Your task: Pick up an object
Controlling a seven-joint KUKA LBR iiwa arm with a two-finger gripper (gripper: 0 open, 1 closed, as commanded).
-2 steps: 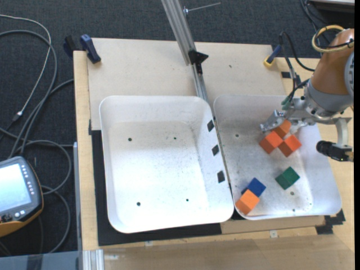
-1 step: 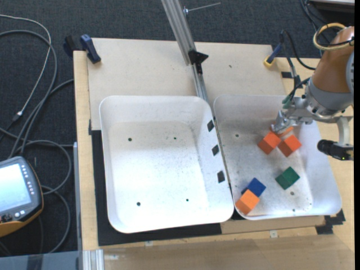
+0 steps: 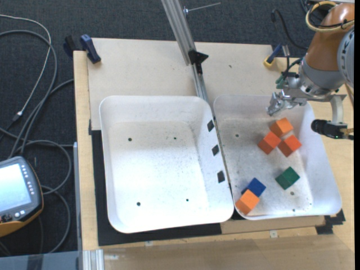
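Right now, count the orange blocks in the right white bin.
4. Three orange blocks cluster near the gripper: one nearest it, one left, one redder right. The fourth sits at the front edge, touching a blue cube. None looks hidden.

A robotics lab or test cell, seen from above. A plain wooden bench (image 3: 146, 66) stands on dark carpet, carrying two shallow white bins (image 3: 112, 117) side by side — clamps (image 3: 90, 48) grip its far edge. An aluminium mast (image 3: 177, 21) rises behind. Loose cables (image 3: 34, 44) trail across the floor, and a handheld control pendant (image 3: 17, 193) (its screen lit) rests at the left edge.
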